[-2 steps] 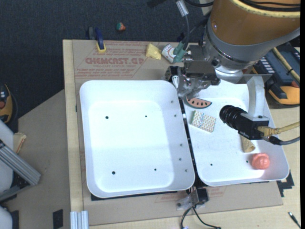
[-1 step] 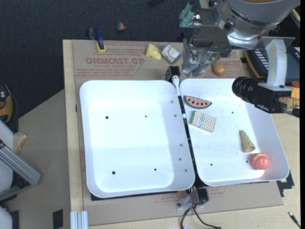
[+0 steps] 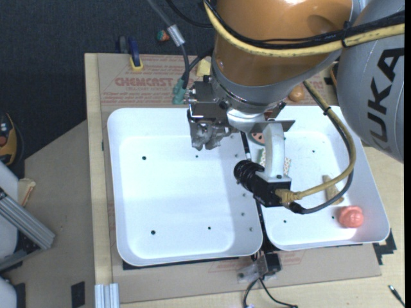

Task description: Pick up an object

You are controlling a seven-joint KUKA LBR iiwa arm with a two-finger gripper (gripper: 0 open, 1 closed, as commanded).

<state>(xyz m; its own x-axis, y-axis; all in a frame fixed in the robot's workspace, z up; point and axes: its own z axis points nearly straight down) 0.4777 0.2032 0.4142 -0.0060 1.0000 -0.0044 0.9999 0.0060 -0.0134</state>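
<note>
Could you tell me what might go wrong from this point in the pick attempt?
1. The hand hangs over the left bin, away from the pink object in the right bin, so closing here would likely grab nothing.
2. The yellow hose droops near that object and might nudge it.

A pale bench top (image 3: 64,191) carries a brown board (image 3: 103,172) printed with red lettering along its far edge. Directly on that board sit two shallow white bins side by side, touching at their inner rims: the left bin (image 3: 125,172) and the right bin (image 3: 376,204). A small blue-and-yellow clamp (image 3: 135,55) grips the board's far-left corner.
</note>
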